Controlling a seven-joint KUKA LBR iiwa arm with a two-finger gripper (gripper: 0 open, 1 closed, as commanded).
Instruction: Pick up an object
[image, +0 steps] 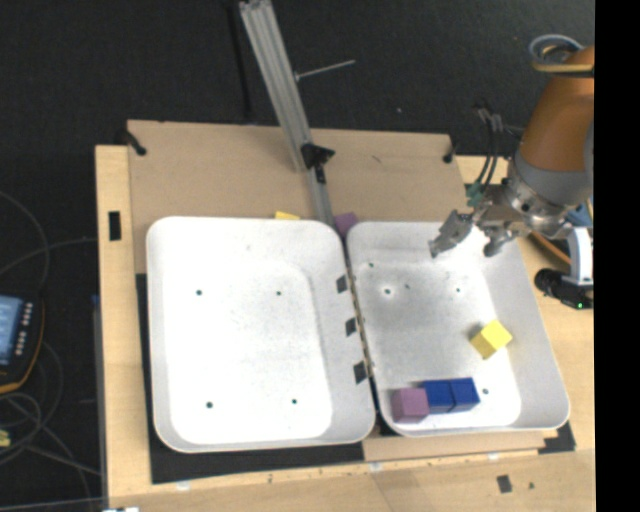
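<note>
My gripper (468, 240) hangs over the far right part of the right bin (530, 330), its two fingers spread apart with nothing between them. A yellow block (491, 339) lies in that bin, below and slightly right of the gripper. At the bin's near edge a blue block (450, 393) sits next to a purple block (409, 403); the two touch.
The left bin (245, 330) sits beside the right one. A small yellow piece (287, 215) and a purple piece (346, 223) lie outside the bins at their far edge. A slanted metal pole (285, 90) rises behind them. Cables and a handheld device lie on the left.
</note>
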